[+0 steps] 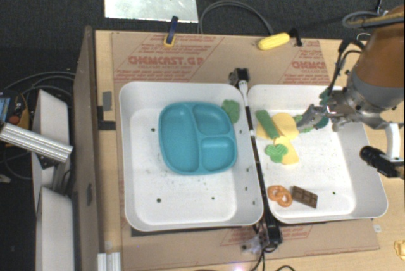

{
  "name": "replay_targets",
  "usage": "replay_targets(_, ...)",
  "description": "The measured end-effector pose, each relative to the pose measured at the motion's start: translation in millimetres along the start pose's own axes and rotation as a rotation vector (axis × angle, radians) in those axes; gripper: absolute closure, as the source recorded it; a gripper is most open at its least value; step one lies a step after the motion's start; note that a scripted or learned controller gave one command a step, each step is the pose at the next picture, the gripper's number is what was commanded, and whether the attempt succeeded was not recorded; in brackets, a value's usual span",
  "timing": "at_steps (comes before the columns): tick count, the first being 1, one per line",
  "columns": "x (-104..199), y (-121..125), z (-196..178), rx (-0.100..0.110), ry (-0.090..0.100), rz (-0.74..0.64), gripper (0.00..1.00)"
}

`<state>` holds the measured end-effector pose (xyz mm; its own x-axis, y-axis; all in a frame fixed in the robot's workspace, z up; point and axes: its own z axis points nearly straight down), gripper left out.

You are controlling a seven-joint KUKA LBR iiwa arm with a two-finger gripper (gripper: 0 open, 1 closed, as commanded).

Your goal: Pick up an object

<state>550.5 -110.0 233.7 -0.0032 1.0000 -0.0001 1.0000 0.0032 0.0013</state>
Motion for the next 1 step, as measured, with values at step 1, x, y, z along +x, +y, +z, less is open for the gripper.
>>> replay_targets(1, -6.5, 49.9, 130.9, 0.002, 0.0, -0.003, 0.0)
